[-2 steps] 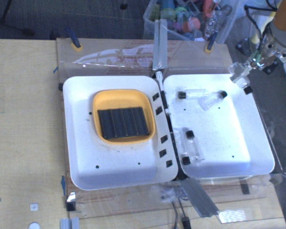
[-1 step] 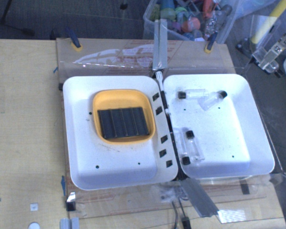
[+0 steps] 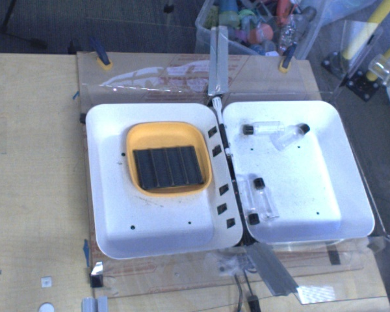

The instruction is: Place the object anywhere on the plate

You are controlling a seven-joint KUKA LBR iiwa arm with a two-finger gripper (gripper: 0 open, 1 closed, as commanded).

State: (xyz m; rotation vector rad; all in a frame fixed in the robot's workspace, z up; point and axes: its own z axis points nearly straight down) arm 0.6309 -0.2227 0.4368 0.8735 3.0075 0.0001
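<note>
Camera view: we can't tell the gripper's state, whether apart or together, so we assume nothing is in hand.

The plate (image 3: 135,142), yellow, sits in the left bin (image 3: 110,207), the bin far from the side the arm comes in on. A dark ribbed slab (image 3: 168,168) lies flat on the plate, fully inside its rim. If that's the object, we judge the placing done. We can't confirm it is.

Other candidates are the clear vials with black caps in the right bin (image 3: 325,194), the arm's near bin. Two (image 3: 263,129) lie at its far edge, and a pair (image 3: 260,197) lies just beside the divider (image 3: 221,168).

Our read of the step: pick not yet started, or task complete. If it's a pick, the next move is to come down over one vial, close across its narrow axis, lift, cross the divider and release over the plate.

In the way:
- The divider's raised lip and black tabs crowd the lower vials, leaving little finger room.
- The vials are round and clear, so they'll likely roll or slip.
- The slab covers most of the plate, so little bare area is left.

The crate (image 3: 260,12) of toys behind the bins is well apart.
</note>
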